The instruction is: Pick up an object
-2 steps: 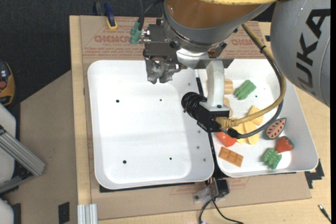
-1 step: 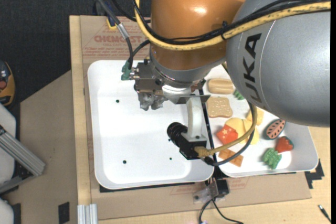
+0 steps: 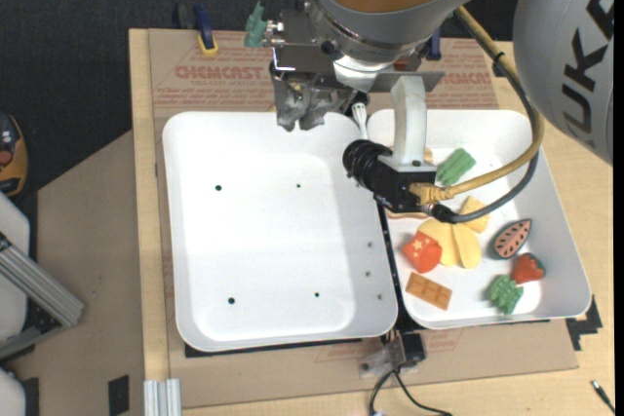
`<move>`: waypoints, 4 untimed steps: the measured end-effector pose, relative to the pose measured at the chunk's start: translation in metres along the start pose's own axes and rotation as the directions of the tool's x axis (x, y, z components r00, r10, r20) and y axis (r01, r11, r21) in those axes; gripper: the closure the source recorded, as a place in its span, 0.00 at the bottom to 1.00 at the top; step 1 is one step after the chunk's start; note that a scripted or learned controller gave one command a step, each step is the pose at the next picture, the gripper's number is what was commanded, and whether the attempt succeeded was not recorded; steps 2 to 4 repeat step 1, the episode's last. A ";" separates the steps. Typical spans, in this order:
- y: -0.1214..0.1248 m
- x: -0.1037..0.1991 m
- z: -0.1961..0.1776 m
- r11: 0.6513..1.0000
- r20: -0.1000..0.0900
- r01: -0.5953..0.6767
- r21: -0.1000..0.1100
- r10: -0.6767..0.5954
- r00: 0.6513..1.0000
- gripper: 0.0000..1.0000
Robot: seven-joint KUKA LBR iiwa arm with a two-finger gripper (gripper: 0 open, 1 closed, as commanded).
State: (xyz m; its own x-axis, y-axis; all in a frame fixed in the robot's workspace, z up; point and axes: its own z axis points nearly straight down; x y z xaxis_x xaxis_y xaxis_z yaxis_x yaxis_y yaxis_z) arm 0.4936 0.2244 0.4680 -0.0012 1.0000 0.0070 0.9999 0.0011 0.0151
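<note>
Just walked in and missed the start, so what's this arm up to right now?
The arm's gripper hangs over the far edge of the left bin, with nothing visibly held. The toy food it could pick up lies in the right bin: a tomato, a chocolate bar, a strawberry, a banana and some green pieces. No pick seems made yet.

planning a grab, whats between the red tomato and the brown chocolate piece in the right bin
Nothing: bare white bin floor separates the tomato from the chocolate piece, per the camera view.
</note>
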 end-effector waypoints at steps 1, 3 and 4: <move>-0.015 -0.001 0.107 1.000 0.013 -0.002 0.028 0.002 1.000 1.00; -0.015 -0.001 0.107 1.000 0.013 -0.002 0.028 0.002 1.000 1.00; -0.015 -0.001 0.107 1.000 0.013 -0.002 0.028 0.002 1.000 1.00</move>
